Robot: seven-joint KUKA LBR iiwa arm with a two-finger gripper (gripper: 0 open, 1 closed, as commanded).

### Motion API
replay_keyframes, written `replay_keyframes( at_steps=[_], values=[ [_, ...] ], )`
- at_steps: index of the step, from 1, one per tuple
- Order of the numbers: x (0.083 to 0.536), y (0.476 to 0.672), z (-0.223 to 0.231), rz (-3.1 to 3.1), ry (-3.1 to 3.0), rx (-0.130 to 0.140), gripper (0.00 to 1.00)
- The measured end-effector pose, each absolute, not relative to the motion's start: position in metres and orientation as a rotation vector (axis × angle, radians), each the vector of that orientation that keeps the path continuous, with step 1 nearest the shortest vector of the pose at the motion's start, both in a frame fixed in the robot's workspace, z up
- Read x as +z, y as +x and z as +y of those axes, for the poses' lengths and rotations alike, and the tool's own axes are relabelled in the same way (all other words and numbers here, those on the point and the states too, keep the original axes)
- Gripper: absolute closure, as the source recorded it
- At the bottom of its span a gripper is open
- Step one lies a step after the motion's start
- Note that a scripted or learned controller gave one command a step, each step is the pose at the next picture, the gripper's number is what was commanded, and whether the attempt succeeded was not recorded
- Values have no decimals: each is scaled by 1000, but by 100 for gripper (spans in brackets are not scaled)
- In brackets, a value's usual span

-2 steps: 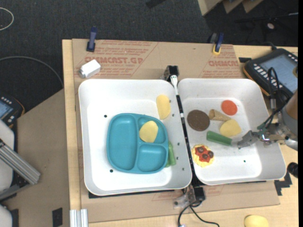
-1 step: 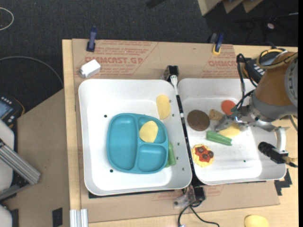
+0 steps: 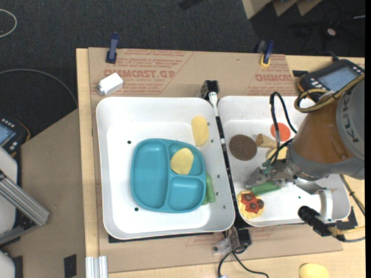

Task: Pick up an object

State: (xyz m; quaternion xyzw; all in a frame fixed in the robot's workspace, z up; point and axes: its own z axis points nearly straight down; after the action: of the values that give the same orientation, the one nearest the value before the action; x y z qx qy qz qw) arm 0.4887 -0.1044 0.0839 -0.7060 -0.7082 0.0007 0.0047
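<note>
The gripper (image 3: 259,178) is down in the right bin (image 3: 336,210), low over its floor, with the grey arm (image 3: 324,149) and its orange band reaching in from the right. Its tip sits right at a green stick-shaped object (image 3: 268,187), touching it or just above it; from this angle I can't make out how the tool is set, or whether it grips anything.

Just beside the green piece, toward the near corner of that bin, lies a small pizza-like toy (image 3: 251,204), yellow with red spots. Further back in the same bin sits a brown round disc (image 3: 243,147), a tan cone-like piece (image 3: 265,141) next to it, and an orange round thing (image 3: 281,132) partly hidden by the arm and a black cable.

In the left bin (image 3: 116,155) a teal divided plate (image 3: 153,175) lies flat, with a yellow rounded object (image 3: 182,161) resting in its upper right compartment. Another pale yellow piece (image 3: 200,130) lies on the bin floor just behind the plate, near the wall between the bins. A thin green sliver (image 3: 209,190) peeks out along the plate's right edge.
</note>
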Motion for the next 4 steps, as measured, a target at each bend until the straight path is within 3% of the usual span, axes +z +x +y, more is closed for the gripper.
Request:
replay_keyframes(
  at_steps=[1, 2, 3, 4],
  values=[
    [95, 492, -109, -2221, -2223, -1, 100],
    [225, 497, -33, -2239, -2216, -19, 100],
    [317, 481, 40, -2237, -2213, -18, 100],
    [396, 480, 96, -2234, -2216, -15, 100]
  ],
)
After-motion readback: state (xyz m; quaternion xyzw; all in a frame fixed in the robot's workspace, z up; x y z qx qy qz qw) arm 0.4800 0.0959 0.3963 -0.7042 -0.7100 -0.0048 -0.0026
